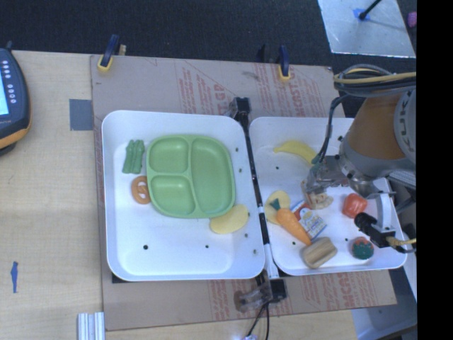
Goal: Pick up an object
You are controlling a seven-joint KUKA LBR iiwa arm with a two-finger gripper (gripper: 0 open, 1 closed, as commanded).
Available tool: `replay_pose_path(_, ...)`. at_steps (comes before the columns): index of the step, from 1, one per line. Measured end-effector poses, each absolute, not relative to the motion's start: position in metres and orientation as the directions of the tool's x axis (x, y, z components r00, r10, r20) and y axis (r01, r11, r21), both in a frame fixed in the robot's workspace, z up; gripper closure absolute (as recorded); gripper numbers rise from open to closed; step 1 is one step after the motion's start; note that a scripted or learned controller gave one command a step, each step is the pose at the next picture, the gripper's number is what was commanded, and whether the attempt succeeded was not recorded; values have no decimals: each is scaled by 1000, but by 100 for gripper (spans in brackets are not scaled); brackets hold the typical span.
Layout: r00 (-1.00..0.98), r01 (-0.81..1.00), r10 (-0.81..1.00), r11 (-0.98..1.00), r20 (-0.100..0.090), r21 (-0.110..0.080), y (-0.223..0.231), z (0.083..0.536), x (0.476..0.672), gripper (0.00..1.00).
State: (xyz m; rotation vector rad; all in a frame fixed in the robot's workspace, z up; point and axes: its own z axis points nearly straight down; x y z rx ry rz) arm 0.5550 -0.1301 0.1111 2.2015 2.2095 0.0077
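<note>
Claw (318,187) low in right bin (283,261), near carrot (291,224)

Two white bins (117,190) sit on a tan counter (49,211). The left bin carries a light green divided plate (191,176), a dark green piece (133,156), an orange ring (140,189) and a pale yellow slice (229,221). The right bin has a yellow banana (296,149), an orange carrot (291,224) and a red-orange piece (354,205).
</note>
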Motion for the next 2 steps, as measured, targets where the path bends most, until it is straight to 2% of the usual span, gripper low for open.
replay_pose_path(1, -4, 1000, 1000, 4, -11, 12, -129, 108, 553, 0)
replay_pose_path(2, -6, 1000, 1000, 6, -1, 2, -139, 92, 614, 0)
